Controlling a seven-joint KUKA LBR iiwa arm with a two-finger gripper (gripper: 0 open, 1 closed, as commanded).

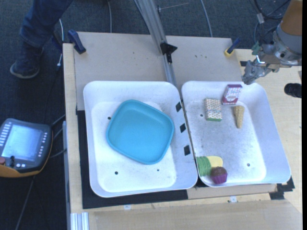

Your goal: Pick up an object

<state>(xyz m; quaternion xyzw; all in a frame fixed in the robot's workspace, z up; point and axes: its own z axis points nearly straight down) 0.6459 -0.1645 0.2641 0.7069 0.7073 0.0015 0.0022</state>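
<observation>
Gripper (250, 77) is seen upper right of frame, above the right bin's (268, 128) far rim; whether it is released or clenched cannot be told, blur being too heavy. Candidates lie in that bin: red box (231, 94) nearest, sponge (212, 109), cone (238, 116). Nothing is grasped. Blue plate (139, 131) fills the left bin (96, 128).

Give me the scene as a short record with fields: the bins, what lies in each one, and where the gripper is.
left bin: white, shallow; holds a blue square plastic plate
right bin: white, shallow
far part of right bin: red-and-white small carton, pale speckled block, tan cone
near corner of right bin: yellow-green toy corn, purple toy berry
gripper: above the far edge of the right bin, holding nothing visible
</observation>
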